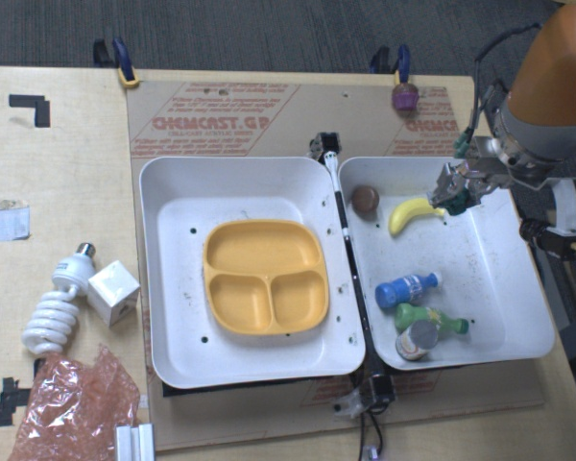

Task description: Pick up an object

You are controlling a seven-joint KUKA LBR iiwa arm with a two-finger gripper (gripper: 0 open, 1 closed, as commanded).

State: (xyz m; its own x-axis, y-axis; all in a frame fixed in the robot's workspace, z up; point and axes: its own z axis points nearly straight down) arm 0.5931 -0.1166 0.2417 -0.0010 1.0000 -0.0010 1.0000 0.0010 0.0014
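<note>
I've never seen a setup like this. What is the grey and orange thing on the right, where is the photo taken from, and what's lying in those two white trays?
The grey and orange thing is a robot arm. At its tip sits a pincer, a two-fingered claw for picking things up. The photo comes from one fixed camera above the bench, looking down at a slant.

The left white bin holds a yellow divided plate. The right white bin holds a banana, a small brown ball, a blue bottle and a green bottle with a round can beside it.

The pincer hovers right by the banana's end, perhaps touching it. I cannot tell whether anything is gripped.

Beside the bins lie a spiral light bulb, a white cube and crumpled plastic wrap.
</note>
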